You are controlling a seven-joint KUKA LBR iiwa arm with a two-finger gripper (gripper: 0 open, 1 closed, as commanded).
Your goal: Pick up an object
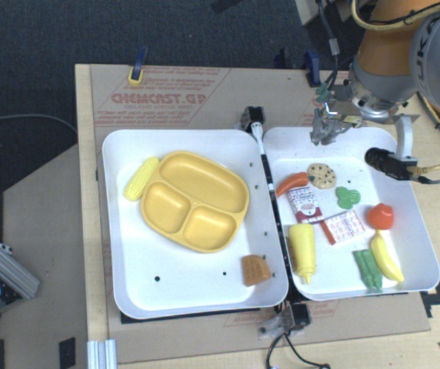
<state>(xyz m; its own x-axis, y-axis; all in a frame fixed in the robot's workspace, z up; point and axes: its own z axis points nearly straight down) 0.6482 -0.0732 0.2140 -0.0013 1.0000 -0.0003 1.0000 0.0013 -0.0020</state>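
My gripper hangs over the far rim of the right bin, and nothing shows in it. Just in front of it in that bin lie a chocolate-chip cookie and a red chili. Further forward are a red-labelled packet, a red-and-white packet, a green leafy piece and a red tomato. Along the near side lie a yellow bottle, a banana and a green bean pod.
The left bin holds a yellow divided plate, a corn cob at its left and a brown cracker near the front right corner. Both bins rest on a cardboard sheet.
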